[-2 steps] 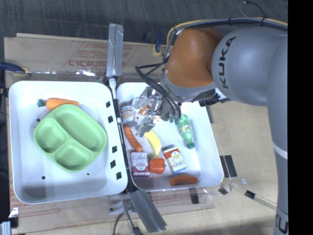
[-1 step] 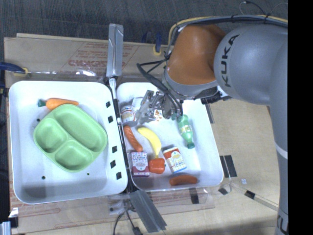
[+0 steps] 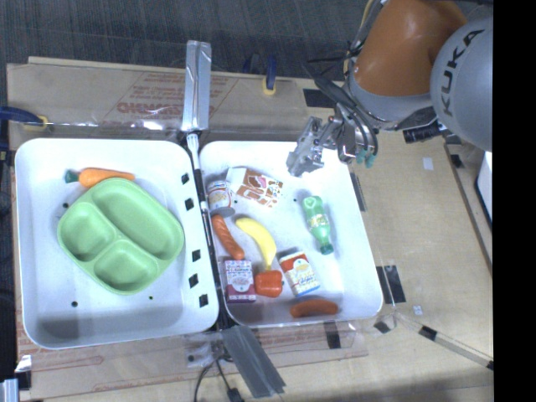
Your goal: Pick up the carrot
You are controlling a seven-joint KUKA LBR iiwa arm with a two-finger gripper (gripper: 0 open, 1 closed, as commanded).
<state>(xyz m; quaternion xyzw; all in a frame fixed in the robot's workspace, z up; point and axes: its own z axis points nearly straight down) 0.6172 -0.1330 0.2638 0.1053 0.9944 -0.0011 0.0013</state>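
2 white bins are sitting side by side on the worktop (image 3: 419, 224). Lying in the left bin (image 3: 33, 249), the carrot (image 3: 100, 175) is resting near the far wall, orange body pointing right and green top at its left end, just touching the far rim of a green divided plate (image 3: 120, 234) that is taking up the middle of that bin.

Crowding the right bin (image 3: 356, 249) are several things: a small jar (image 3: 219, 195), a printed packet (image 3: 255, 186), a green bottle (image 3: 317, 223), a banana (image 3: 258, 239), a sausage (image 3: 228, 237) just left of the banana, a small box (image 3: 239, 279), a red pepper (image 3: 269, 284), a can (image 3: 299, 274) and another sausage (image 3: 315, 309) near the front wall.

Reaching in from the right, the arm (image 3: 419, 44) is hanging over the far right corner of the right bin. The jaws (image 3: 306, 159) are hovering above bare bin floor there, well apart from the carrot, gripping nothing; whether they are open or closed I cannot tell.
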